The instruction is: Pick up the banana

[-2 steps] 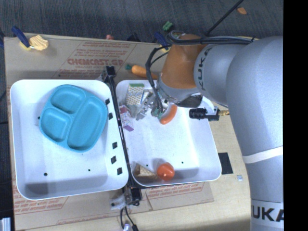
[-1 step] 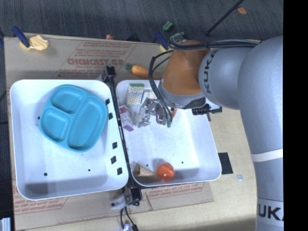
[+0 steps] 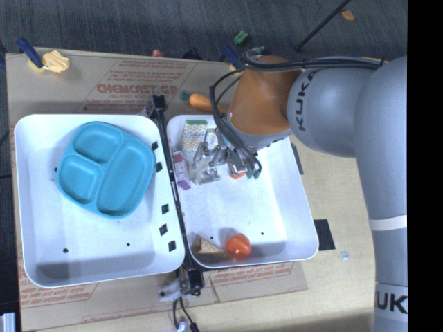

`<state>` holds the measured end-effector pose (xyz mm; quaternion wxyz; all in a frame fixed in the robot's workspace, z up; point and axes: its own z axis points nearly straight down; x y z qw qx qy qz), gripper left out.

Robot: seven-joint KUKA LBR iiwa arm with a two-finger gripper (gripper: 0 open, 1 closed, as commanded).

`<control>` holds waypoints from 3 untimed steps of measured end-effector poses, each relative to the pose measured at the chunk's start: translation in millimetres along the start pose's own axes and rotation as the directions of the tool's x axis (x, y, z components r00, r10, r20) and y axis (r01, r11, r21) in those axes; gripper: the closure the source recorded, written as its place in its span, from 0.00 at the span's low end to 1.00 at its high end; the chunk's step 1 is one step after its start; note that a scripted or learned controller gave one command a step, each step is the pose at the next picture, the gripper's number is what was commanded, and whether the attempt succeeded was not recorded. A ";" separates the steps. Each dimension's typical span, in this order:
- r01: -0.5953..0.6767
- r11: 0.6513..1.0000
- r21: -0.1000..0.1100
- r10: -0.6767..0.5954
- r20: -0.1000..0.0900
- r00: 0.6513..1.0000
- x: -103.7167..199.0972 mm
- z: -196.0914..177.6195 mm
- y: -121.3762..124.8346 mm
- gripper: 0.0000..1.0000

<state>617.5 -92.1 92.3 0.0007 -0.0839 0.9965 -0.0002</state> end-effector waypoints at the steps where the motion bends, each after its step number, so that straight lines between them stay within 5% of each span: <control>1: 0.000 1.000 0.000 0.000 0.002 1.000 -1.0 -10.7 0.2 1.00; 2: 0.250 0.968 -0.002 -0.250 -0.004 0.968 37.5 0.5 7.9 1.00; 3: 0.250 0.968 -0.001 -0.250 -0.003 0.968 36.4 -10.1 8.3 1.00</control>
